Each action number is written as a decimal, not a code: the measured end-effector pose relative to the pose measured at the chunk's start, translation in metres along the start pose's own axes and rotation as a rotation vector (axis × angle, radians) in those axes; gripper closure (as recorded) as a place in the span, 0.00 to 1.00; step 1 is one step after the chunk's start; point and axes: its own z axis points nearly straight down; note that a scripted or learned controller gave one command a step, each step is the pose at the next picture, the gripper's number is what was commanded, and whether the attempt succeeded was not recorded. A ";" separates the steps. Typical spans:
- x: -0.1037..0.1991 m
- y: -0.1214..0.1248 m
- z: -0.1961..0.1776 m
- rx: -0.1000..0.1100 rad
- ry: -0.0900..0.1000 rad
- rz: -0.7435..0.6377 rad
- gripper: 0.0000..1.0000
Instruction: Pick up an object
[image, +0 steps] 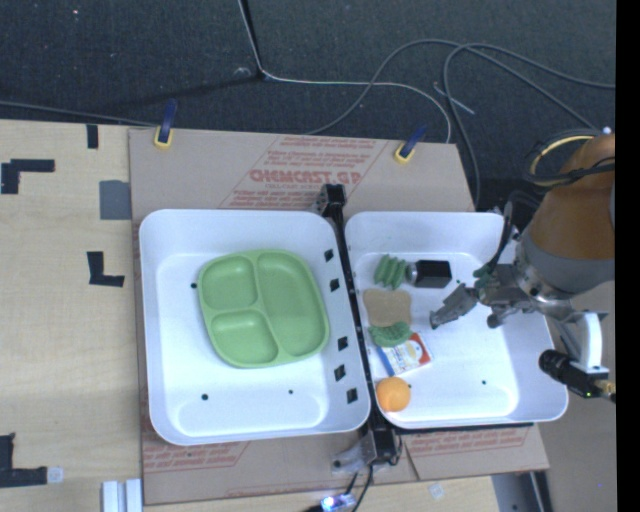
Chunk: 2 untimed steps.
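Observation:
The right bin (500, 395) holds a cluster along its left side. There is a green ribbed piece (391, 270), a small black block (432, 272), a tan flat piece (386, 304) with a green bit (392, 332) below it, a white and red packet (403, 354) and an orange ball (393, 394). My gripper (470, 315) hangs over the bin's bare middle, to the right of the tan piece. It is open, with its fingers (446, 311) spread and nothing between them.
In the left bin (160, 330) lies a green divided plate (262, 306). A black divider with clips (345, 300) runs between the bins. The arm's grey and orange body (572, 225) leans over the right bin's right wall. Cables trail across the dark floor behind.

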 end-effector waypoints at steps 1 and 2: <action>0.000 0.003 -0.005 -0.011 -0.002 -0.003 0.00; 0.011 0.000 0.048 -0.006 -0.001 -0.004 0.00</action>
